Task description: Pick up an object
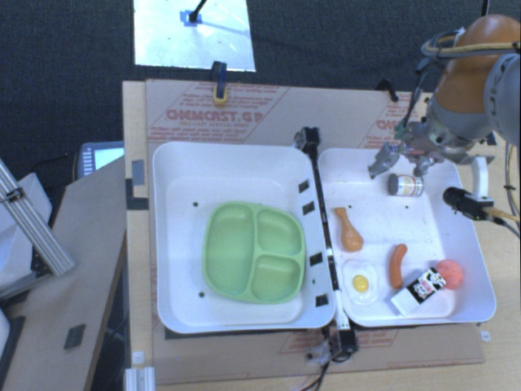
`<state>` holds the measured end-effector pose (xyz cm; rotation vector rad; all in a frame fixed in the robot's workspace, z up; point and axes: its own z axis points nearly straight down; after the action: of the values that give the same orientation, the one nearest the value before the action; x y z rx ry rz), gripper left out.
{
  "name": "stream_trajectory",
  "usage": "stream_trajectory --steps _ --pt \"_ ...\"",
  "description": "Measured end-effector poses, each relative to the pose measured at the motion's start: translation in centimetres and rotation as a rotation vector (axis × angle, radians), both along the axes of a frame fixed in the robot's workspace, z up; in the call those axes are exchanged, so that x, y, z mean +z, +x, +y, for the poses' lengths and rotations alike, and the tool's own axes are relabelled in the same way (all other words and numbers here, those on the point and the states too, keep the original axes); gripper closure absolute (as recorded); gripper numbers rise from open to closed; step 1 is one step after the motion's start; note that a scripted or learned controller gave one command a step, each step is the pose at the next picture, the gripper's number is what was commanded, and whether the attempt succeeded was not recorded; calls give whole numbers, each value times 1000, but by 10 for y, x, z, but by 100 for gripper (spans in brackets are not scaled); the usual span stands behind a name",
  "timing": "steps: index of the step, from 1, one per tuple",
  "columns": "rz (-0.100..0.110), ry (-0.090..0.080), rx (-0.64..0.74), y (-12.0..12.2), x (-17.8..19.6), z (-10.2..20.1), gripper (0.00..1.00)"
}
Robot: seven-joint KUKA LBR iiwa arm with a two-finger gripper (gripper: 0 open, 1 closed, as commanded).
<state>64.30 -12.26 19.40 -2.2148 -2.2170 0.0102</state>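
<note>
Dark carpet behind, a brown bench [244, 108] in front, printed with red lettering and bearing two shallow white bins side by side. Left bin [175, 186]: a pale green divided plate [254, 252] lying flat, a little toward the near right corner. Right bin [472, 300]: an orange chicken drumstick [350, 230] near the middle, a fried egg [360, 283] just below it, an orange-red sausage [396, 265] standing on end to the right of the egg, a small black-and-white carton [422, 289] near the front right, touching a pink ball [450, 273] on its right. Farther back, a small grey and yellow can [405, 186] on its side near the bin's rear. Reaching in from the right, the grey arm [480, 63] with its orange band. Gripper [400, 166] poised just above the can, fingers spread apart with one tip to the can's left and the other to its right, released and grasping nothing. A yellow clamp [220, 84] at the bench's rear edge and a pale square sheet [194, 23] on the carpet beyond.
</note>
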Motion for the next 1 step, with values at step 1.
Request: stream_trajectory --steps 1 --pt "-11 -1 2 3 7 0 0"
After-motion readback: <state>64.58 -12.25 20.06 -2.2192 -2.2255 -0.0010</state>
